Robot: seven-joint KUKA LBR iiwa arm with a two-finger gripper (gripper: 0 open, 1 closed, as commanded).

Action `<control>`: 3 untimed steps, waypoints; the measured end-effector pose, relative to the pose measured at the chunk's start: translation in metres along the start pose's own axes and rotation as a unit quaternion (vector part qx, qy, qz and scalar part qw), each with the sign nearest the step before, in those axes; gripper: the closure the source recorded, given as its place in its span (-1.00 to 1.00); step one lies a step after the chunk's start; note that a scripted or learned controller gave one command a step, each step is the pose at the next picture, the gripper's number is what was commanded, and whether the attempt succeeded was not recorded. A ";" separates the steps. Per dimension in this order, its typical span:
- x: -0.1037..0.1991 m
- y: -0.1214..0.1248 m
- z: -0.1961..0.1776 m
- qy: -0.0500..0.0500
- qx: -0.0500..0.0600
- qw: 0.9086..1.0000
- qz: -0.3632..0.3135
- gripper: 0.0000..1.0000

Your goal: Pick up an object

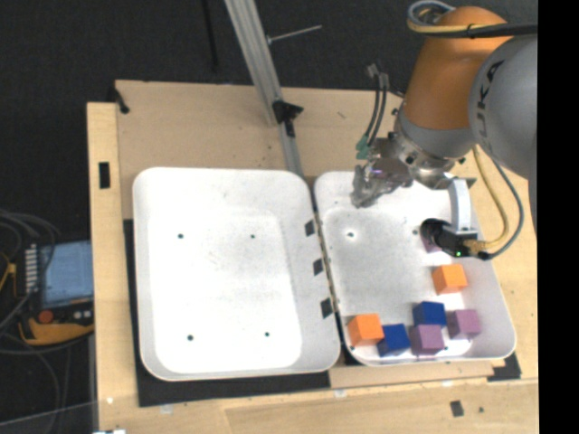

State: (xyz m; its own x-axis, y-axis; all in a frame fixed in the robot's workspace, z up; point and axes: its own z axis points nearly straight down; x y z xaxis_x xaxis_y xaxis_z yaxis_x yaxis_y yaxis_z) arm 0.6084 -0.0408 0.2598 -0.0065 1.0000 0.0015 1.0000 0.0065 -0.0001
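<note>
Plainly poised at the far edge of the right bin (398, 242), pincer (369, 191) state impossible to tell, with the blocks — orange block (365, 328), blue block (393, 339), purple block (426, 337) — well apart toward the near rim, down-view from it

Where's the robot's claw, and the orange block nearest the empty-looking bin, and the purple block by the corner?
gripper (368, 191): camera view, midway between its fingertips.
orange block (365, 328): camera view, its top face.
purple block (467, 322): camera view, its top face.
</note>
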 end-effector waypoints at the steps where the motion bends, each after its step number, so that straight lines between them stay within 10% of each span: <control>1: 0.054 -0.016 0.007 0.000 0.001 1.000 0.000 1.00; 3: 0.138 -0.069 0.022 0.000 0.002 1.000 0.000 1.00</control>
